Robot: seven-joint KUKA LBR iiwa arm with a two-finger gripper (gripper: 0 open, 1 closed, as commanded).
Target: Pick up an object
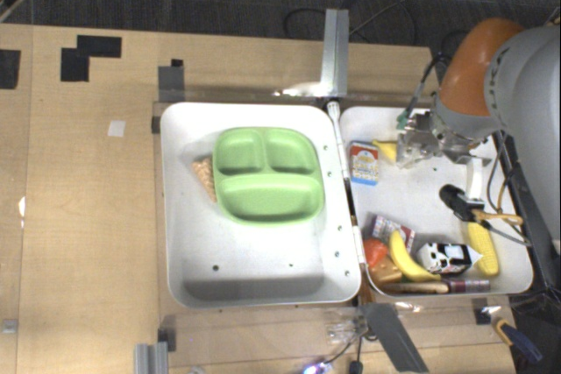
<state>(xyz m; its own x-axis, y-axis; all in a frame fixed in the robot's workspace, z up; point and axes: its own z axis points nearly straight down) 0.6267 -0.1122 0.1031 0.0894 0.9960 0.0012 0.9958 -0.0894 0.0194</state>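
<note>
Object closest to the hand [412, 146] is a small yellow piece [386, 151], just beside it toward the left and near the far edge of the right bin [412, 197]. The hand hangs over that bin's far edge; whether it is released or clenched cannot be told, and nothing is seen held in it. A red-and-white carton [364, 163] lies just beyond the yellow piece, against the bin's left edge. Along the near edge sit a dark wrapper [383, 228], a red item [375, 254] in the near-left corner, a banana [408, 258] touching it, a black-and-white item [449, 257], and a long thin stick [438, 285] against the rim. A yellow cob [483, 246] lies toward the near-right corner. In the left bin [245, 263] a green plate [266, 173] rests toward the far edge, partly covering a tan piece [204, 178] at its left side. Both bins stand side by side on the table [88, 215].
</note>
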